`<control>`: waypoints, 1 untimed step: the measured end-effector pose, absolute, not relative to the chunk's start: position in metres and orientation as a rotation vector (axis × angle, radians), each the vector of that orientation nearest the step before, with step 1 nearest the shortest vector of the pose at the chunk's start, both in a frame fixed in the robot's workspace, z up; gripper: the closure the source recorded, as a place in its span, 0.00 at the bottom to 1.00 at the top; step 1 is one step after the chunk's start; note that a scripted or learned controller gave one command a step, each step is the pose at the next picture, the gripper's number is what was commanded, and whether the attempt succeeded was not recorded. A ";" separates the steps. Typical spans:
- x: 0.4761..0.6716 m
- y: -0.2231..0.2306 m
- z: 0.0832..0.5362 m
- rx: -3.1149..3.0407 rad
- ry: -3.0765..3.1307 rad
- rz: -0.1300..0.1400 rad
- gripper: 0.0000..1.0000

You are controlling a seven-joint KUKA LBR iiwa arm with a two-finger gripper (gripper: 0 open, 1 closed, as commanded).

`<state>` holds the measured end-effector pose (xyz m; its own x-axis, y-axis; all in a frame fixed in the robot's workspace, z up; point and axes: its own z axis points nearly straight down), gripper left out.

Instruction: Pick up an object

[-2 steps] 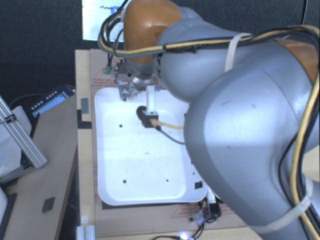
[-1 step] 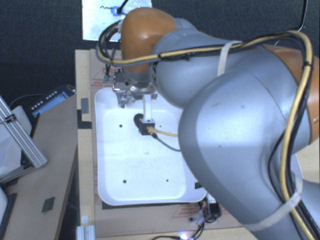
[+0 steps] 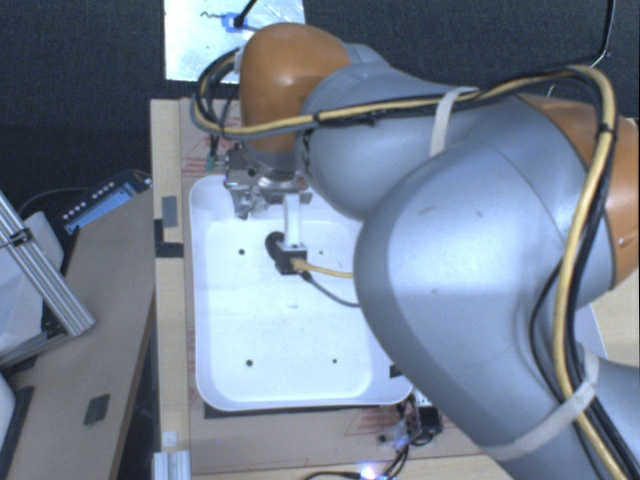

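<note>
Grey metal takes up most of the scene: the arm (image 3: 470,268) sweeps in from the right, its bulky joints covering the right part of the bench and whatever lies beneath them. A yellow cable (image 3: 400,108) runs along its casing, tied down with pale straps. The orange band (image 3: 285,73) sits at the upper middle, just above the wrist.

Below it lies the white bin (image 3: 250,318), shallow, with rounded corners. Its left side and near side are in plain sight, while the arm covers its right edge. The pale wooden bench (image 3: 172,298) frames the bin on the left and near sides.

Beyond the bench, against the dark backdrop, hangs a silvery sheet (image 3: 220,28). At the far left an aluminium rail (image 3: 45,278) slants across a lower tan surface, and a dark device with a blue strip (image 3: 100,203) lies beside it.

The gripper (image 3: 255,193) hangs low over the far left corner of the bin. Whether it is open or closed cannot be told, and nothing can be seen in its hold. Where an object to pick lies cannot be told either. A few small dark dots (image 3: 250,362) mark the bin floor.
</note>
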<state>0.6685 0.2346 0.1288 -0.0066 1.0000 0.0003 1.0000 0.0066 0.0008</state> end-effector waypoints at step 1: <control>0.666 0.234 0.187 2.214 2.227 0.007 1.00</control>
